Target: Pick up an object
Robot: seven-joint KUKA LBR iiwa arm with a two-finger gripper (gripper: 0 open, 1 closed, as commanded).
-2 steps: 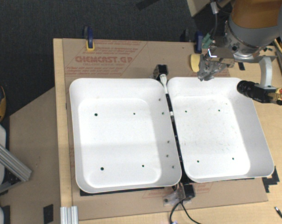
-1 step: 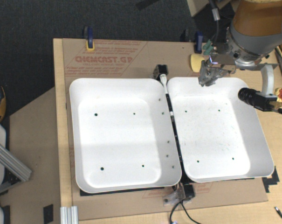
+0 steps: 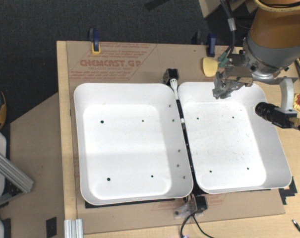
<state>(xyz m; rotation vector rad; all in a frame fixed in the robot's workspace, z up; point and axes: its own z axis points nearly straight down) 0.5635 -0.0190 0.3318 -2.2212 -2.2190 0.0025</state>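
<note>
Two white bins sit side by side on the bench, the left bin (image 3: pixel 122 148) and the right bin (image 3: pixel 234 143), and neither floor carries anything to grab that I can see. Up at one o'clock the arm (image 3: pixel 278 29) reaches in, its gripper (image 3: pixel 223 90) hanging over the right bin's far rim. Whether it is open or closed, I cannot tell; it's too small and dark against the white. Nothing visibly sits in it. Just off the bin at twelve o'clock lies a pale yellow object (image 3: pixel 209 66), resting on the board (image 3: pixel 115 63) beside the gripper. My worry: a descent here meets bare plastic or the rim, because the one candidate lies outside the bin.
</note>
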